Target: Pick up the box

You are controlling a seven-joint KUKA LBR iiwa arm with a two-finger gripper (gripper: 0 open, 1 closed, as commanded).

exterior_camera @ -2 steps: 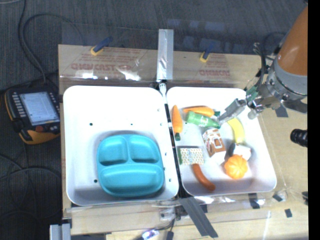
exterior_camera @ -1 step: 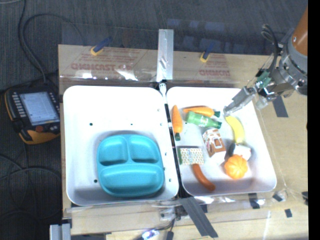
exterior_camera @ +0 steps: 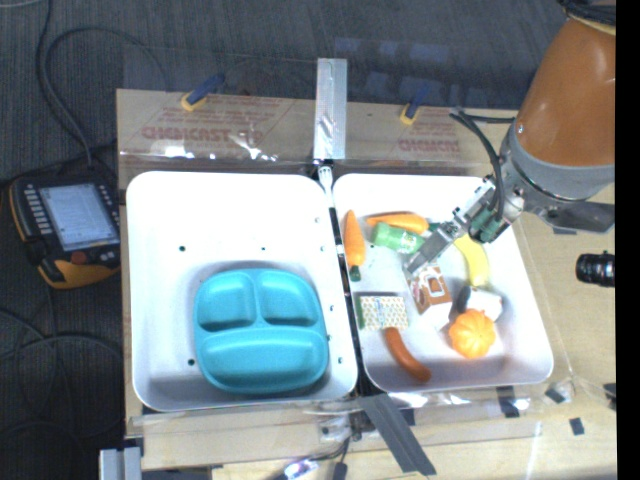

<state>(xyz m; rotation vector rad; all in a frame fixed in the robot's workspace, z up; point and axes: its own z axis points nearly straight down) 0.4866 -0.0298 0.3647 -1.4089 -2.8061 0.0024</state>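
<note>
Grey claw (exterior_camera: 422, 258) partly hides the box (exterior_camera: 431, 290).

Arm (exterior_camera: 570, 88) cut off by right and top edges; banana (exterior_camera: 474, 263) partly hidden behind gripper (exterior_camera: 425, 253).

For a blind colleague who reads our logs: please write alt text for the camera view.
The gripper reaches from the right into the right bin, just above a small box that lies among toy food: carrot, banana, orange, sausage, green bottle. The left bin holds a blue divided plate.
</note>
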